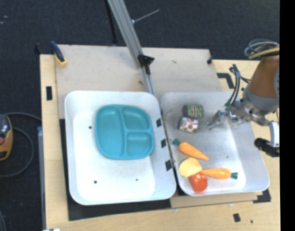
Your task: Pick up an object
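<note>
Toy foods [193, 151] (carrots, cans), right bin [248, 177]

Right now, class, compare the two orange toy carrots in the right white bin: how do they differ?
The upper orange toy carrot lies slanted, its green end toward the bin divider; the lower orange toy carrot lies nearly level, its green end pointing right. The lower one touches the yellow and red toy foods; the upper one lies apart. Both share the right white bin.

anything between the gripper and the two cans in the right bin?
No. In the camera view, bare white bin floor separates the gripper from the green can and the red-and-white can below it.
</note>
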`<state>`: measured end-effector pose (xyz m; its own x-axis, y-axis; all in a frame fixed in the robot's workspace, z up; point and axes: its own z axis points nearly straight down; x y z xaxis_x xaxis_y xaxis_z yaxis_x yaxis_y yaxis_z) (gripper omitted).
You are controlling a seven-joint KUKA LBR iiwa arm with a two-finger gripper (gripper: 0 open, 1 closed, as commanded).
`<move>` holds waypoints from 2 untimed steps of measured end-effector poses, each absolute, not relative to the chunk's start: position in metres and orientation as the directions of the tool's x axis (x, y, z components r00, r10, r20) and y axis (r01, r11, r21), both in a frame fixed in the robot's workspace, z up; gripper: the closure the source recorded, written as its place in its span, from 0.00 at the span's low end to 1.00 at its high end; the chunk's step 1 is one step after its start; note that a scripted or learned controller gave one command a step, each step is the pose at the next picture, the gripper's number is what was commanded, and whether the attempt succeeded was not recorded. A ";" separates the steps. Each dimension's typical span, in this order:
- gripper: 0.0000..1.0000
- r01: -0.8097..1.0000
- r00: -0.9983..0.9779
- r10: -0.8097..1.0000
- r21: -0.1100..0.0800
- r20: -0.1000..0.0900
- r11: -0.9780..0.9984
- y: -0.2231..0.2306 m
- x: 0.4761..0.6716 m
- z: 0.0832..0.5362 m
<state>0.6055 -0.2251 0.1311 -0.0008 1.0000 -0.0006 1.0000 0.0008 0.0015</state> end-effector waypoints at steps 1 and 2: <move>1.00 1.000 -0.002 1.000 0.006 -0.002 0.002 -0.226 0.607 0.142; 1.00 1.000 -0.002 1.000 0.005 -0.002 0.002 -0.227 0.605 0.185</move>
